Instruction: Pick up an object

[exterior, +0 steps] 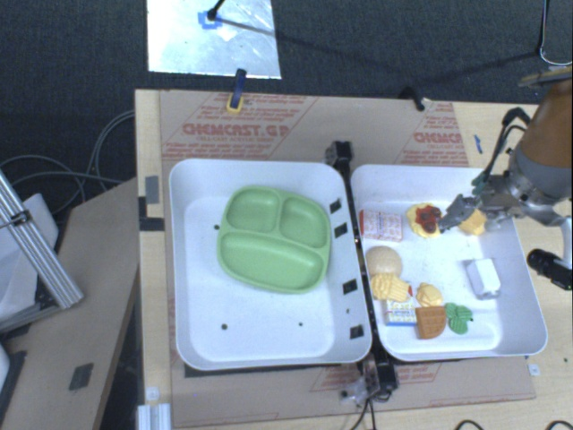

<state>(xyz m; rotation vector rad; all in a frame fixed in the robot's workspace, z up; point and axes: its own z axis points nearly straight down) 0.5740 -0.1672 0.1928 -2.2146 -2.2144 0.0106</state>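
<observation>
where I am: my gripper (pixel 458 211) is low over the right bin (pixel 515 334), up in its far half, right next to the yellow toy with the red top (pixel 424 219). I'm using that toy as my landmark for everything below.

gripper state: honestly can't tell if it's spread or pressed together, the tip is just a dark blur from up here. Nothing visibly pinched, so I'm not counting anything as held.

target: the yellow toy with the red top looks like the obvious pick. It's touching or nearly touching my gripper on the arm side. There's also a yellow chunk (pixel 474 222) just past the gripper, away from the toy, half hidden by my wrist.

neighbours: pink-and-white packet (pixel 382 225) sits just beside the toy toward the divider. Beige round thing (pixel 384 260) is below it, near. White block (pixel 483 277) is well apart, toward the front on the arm side. The pile of corn (pixel 390 287), brown slice (pixel 431 321) and green leaf (pixel 459 316) is further toward the front still.

how to do it right: centre over the toy, not between it and the chunk, or I'll probably nudge both and grab neither.

watch out: it's rounded, so I'd guess it squirts sideways if I close off-centre.

other bin: green divided plate (pixel 273 238) in the left bin (pixel 192 267), not my problem.
</observation>
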